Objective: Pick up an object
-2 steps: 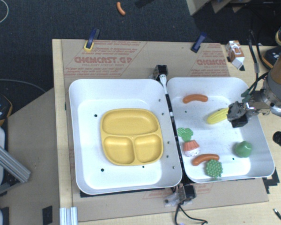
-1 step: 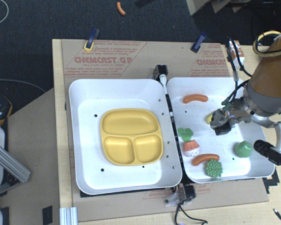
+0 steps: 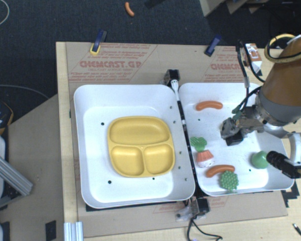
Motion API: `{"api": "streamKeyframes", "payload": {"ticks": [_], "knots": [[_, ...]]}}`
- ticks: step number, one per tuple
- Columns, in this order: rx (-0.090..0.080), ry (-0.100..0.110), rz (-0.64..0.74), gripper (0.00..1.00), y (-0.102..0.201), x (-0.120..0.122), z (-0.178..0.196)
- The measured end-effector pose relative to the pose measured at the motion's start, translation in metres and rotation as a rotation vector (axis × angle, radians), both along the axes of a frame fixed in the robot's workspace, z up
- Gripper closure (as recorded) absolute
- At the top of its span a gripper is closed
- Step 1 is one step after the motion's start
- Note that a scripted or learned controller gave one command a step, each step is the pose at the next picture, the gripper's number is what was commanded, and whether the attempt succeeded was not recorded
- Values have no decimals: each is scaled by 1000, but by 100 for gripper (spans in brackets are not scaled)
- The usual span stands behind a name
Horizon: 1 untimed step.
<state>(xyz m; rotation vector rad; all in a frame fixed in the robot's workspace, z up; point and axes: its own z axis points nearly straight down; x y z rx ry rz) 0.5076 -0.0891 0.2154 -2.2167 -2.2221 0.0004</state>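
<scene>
In the right bin lie an orange sausage near the back, a green leafy piece, a red-and-white piece, a second sausage, a green broccoli-like piece at the front and a green round piece at the right. My gripper hangs over the middle of this bin, right of the leafy piece and below the back sausage. Nothing shows between its dark fingers.
The left bin holds a yellow divided tray. Clamps join the bins at the back and front. A black cylinder of the arm overhangs the right bin's front right corner. Cardboard surrounds both bins.
</scene>
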Motion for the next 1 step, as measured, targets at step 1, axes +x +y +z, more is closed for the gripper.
{"api": "streamKeyframes", "payload": {"ticks": [1], "knots": [[-3,-4,-3,100,-11,2,7]]}}
